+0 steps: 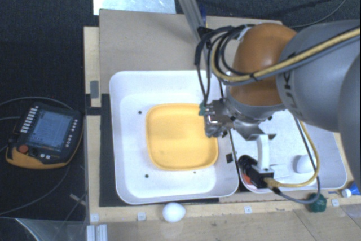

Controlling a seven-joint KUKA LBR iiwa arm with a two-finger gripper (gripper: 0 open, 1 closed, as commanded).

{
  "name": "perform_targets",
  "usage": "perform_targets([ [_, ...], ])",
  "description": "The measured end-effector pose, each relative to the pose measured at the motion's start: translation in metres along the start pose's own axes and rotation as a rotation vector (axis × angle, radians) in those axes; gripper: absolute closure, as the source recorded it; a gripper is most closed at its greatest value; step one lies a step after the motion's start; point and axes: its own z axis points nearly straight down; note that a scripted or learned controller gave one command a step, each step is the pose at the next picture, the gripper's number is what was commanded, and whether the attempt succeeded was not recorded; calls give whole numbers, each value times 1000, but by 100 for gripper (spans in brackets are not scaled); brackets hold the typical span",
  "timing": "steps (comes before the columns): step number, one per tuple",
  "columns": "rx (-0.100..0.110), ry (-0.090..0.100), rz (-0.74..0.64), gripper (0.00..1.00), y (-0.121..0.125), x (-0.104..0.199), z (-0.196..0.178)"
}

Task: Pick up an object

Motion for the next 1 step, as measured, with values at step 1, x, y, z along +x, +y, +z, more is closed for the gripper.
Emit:
perform_targets([
  [1,0,-1,4,0,0,-2,0],
])
